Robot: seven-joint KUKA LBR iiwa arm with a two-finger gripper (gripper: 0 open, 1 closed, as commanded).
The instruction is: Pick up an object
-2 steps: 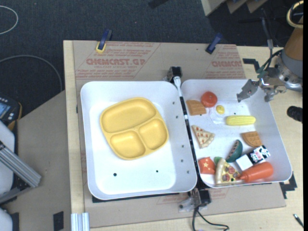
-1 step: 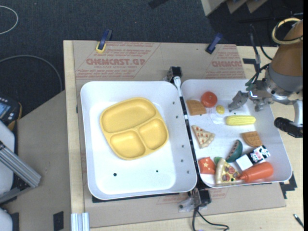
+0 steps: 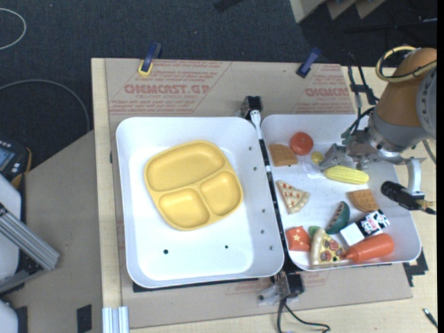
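Observation:
The right bin [image 3: 409,245] holds several toy foods: a yellow corn cob [image 3: 347,175], a red tomato [image 3: 301,142], a toast slice [image 3: 282,155], a waffle-like wedge [image 3: 292,196], a cookie [image 3: 362,200], a green melon slice [image 3: 338,216], a red carton [image 3: 297,237], a pizza slice [image 3: 324,248], a carrot [image 3: 371,247] and a cow-patterned carton [image 3: 373,222]. My gripper [image 3: 345,155] hangs low over the bin's far right part, just above and behind the corn cob. Nothing is visibly lifted.
The left bin [image 3: 139,255] holds a yellow divided plate [image 3: 193,184]. The orange-banded arm [image 3: 406,96] comes in over the right bin's far right corner. A black part [image 3: 401,194] juts over the bin's right rim. Clamps [image 3: 147,61] grip the board's far edge.

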